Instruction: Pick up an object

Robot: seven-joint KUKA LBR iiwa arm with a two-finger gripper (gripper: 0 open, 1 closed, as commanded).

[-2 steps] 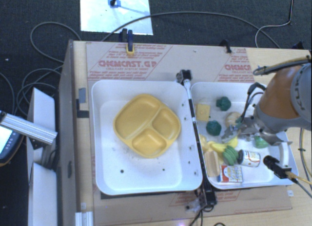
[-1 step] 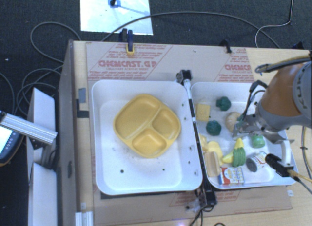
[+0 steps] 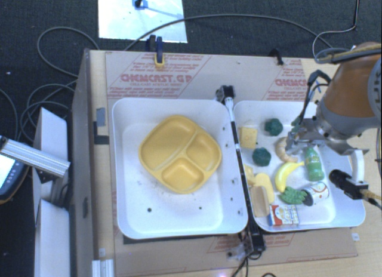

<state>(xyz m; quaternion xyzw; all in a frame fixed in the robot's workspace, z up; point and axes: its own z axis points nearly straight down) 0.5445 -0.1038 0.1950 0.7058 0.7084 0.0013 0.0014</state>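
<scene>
From where I stand, the banana point(image 3: 286, 173) lies in the right bin point(image 3: 349, 213), long axis running from seven to one o'clock, just at seven o'clock of the gripper point(image 3: 296, 144), which hangs low from the arm point(image 3: 352, 99) reaching in from three o'clock.

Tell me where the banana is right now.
The banana lies in the right bin, near its middle, just left of the green bottle and above the broccoli piece.
</scene>
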